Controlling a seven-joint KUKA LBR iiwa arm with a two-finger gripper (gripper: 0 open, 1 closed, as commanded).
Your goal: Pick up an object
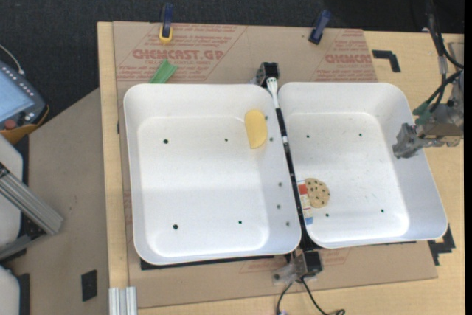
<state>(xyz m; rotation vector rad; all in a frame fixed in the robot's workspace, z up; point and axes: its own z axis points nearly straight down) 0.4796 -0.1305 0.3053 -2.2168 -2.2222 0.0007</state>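
We take the divider (pixel 284 151) between the two bins as our landmark, the narrow dark seam where their inner walls meet.

The likeliest object to pick is the round tan cookie-like disc with dark specks (pixel 317 192). It lies flat on the floor of the right shallow white plastic bin (pixel 413 181), just right of the divider and toward its near end, with a small red and blue scrap touching its near-left edge. Being round, it has no long axis to align with.

The second candidate is the pale yellow oblong soft-looking piece (pixel 256 128), in the left shallow white plastic bin (pixel 140 181), just left of the divider and toward its far end. Its long axis runs roughly parallel to the divider.

The claw (pixel 407 142) hangs well to the right of the divider, over the right bin's outer wall, at about the divider's mid-length. It is small and blurred here, so we cannot tell how it is set, and we see nothing in it.

From the claw, the speckled disc lies leftward and nearer the camera, across the right bin's floor; the yellow piece lies farther left, beyond the divider. We judge the disc the closer reach.

Both bins sit on a brown cardboard-covered tabletop (pixel 221 48).
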